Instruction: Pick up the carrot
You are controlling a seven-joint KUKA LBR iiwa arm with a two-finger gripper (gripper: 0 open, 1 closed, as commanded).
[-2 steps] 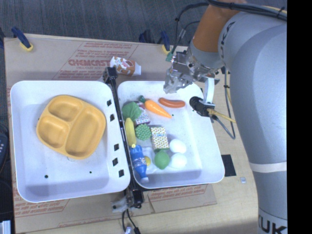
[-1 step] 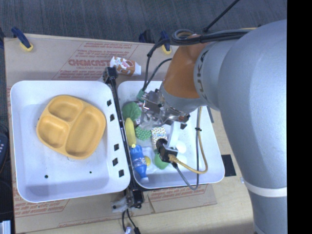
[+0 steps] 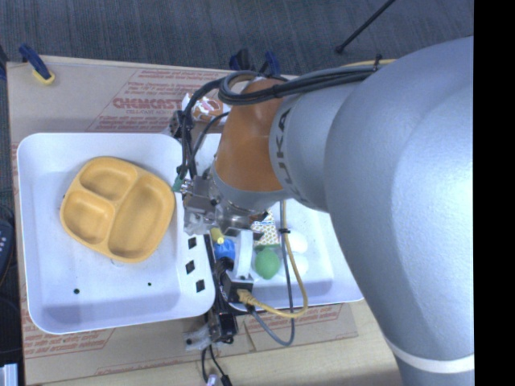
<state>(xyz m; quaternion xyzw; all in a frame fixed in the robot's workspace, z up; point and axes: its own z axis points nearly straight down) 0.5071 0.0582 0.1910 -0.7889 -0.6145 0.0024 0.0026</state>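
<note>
**Asker:** Carrot location?

**Describer:** Hard to pin down. Possibly the small orange-and-white piece (image 3: 208, 108) at the far left corner of the right bin (image 3: 326, 286), just beside a loop of black cable (image 3: 187, 135); too small and too crowded by the arm to name with confidence.

**Asker:** And the gripper?

**Describer:** Gripper (image 3: 211, 215) low over the wall shared by the two bins, tucked beneath the orange band (image 3: 249, 151) of the grey arm (image 3: 394, 183). Open or closed: cannot tell, nor whether anything is in it.

**Asker:** Likely trouble from here?

**Describer:** Mainly a wrong or empty pick. Clustered near the gripper in the right bin: a green round object (image 3: 267, 262), a white one (image 3: 298, 243), a blue-and-yellow piece (image 3: 224, 250). Easy to close on one of these, or to knock them together. Also a chance of striking the shared bin wall, given the gripper's place right over it. Yellow cable (image 3: 291, 300) draped across the near rim, apt to snag or drag on a toy.

**Asker:** Room to move?

**Describer:** Tight on the right: bin walls close on every side, most of that bin under the arm's bulk. More open in the left bin (image 3: 32, 215), with bare white floor around a yellow divided plate (image 3: 117, 207), well apart from the clutter. Upward, judged the safest way out.
</note>
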